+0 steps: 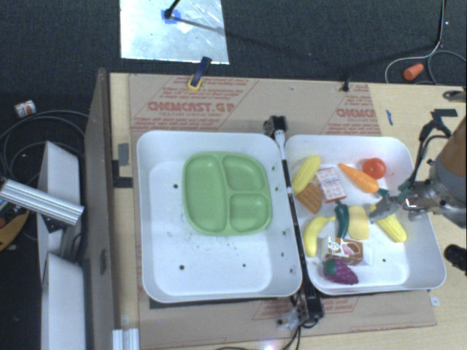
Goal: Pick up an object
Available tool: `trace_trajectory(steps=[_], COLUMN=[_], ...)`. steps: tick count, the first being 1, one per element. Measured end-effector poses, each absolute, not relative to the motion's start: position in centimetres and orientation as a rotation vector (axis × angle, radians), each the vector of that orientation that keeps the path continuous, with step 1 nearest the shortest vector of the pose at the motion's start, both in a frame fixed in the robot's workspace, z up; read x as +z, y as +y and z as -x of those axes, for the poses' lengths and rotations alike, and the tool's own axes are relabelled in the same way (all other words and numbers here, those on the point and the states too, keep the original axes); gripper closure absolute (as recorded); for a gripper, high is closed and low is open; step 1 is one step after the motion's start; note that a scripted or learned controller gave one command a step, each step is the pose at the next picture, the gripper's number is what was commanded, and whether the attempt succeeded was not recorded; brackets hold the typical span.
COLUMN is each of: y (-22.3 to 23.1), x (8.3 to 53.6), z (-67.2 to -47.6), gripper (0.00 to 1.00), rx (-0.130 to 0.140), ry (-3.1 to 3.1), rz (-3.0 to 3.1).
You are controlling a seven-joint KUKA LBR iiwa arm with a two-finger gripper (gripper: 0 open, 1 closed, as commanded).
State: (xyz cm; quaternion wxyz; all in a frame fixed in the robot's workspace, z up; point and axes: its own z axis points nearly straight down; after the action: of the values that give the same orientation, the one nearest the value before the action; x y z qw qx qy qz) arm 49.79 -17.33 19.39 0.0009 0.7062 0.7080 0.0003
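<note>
Pincer [384, 208] seen low in right bin [430, 272], between yellow block [359, 223] and corn cob [392, 228]; open or closed cannot be told. Toys crowded: a neighbour may be nudged, grasp missed.

The right bin [423, 268] holds toy food: a yellow corn cob [306, 172] at far left, an orange carrot [358, 178], a red tomato [374, 168], a banana [315, 234], and purple grapes [340, 271] nearest.
</note>
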Motion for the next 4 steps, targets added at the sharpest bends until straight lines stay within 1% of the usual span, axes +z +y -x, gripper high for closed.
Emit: trace_trajectory(steps=[1,2,3,4], y=[-15.4,-15.5,-15.5,-16.1], x=[8.1,9.6,9.6,8.5], z=[-51.6,-51.6,-51.6,-60.3], gripper=[0.00,1.00,0.00,0.00], rx=[0.002,0.003,0.004,0.007], ry=[2.228,2.222,2.222,2.224], rz=[-2.216,-2.216,-2.216,-2.208])
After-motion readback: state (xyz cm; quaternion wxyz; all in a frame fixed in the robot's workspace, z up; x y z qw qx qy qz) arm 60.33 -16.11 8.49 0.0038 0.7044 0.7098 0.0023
